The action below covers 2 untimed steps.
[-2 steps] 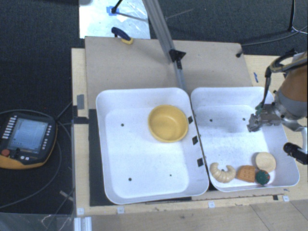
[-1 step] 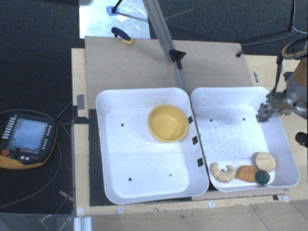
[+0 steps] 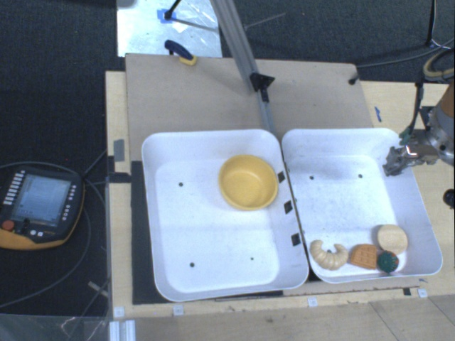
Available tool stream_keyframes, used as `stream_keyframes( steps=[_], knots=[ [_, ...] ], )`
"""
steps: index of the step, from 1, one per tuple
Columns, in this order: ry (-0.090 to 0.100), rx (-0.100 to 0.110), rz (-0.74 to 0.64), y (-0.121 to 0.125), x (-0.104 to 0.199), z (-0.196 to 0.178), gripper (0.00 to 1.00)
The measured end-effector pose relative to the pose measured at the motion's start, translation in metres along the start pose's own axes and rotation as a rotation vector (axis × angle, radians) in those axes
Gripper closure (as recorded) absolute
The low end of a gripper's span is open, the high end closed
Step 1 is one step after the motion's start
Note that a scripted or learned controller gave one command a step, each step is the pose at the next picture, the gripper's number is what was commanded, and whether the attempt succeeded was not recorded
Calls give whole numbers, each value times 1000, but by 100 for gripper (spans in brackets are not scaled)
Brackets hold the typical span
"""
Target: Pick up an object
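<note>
White plastic makes up 2 shallow bins sitting side by side on the bench, their inner rims touching down the middle. From where I stand, the left bin [image 3: 170, 212] carries a yellow bowl [image 3: 248, 181] upright near its upper right corner, close to the shared edge; the floor around it is bare and wide. The right bin [image 3: 341, 190] has its things crowded along the bottom wall: a pale croissant-shaped piece [image 3: 328, 253], an orange-brown biscuit-like piece [image 3: 363, 256] just beside it, a round cream-coloured piece [image 3: 392, 238] and a small dark green ball [image 3: 387, 262] touching it, all tucked into the lower right corner. The upper part of that bin's floor lies open. The gripper [image 3: 395, 163] hangs at the right bin's upper right rim, well apart from the cluster; whether its tips are apart or together I cannot tell. A yellow-edged control pendant [image 3: 35, 208] lies off the bench on the left.
</note>
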<state>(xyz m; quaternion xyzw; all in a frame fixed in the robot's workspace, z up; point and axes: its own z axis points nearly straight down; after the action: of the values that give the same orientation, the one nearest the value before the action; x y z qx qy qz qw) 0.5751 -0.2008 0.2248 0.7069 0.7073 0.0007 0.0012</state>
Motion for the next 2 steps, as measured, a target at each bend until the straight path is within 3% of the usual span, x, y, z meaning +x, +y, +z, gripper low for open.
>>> stream_keyframes(
  steps=[2],
  knots=[
    [2,2,-4,27,95,3,100]
  ],
)
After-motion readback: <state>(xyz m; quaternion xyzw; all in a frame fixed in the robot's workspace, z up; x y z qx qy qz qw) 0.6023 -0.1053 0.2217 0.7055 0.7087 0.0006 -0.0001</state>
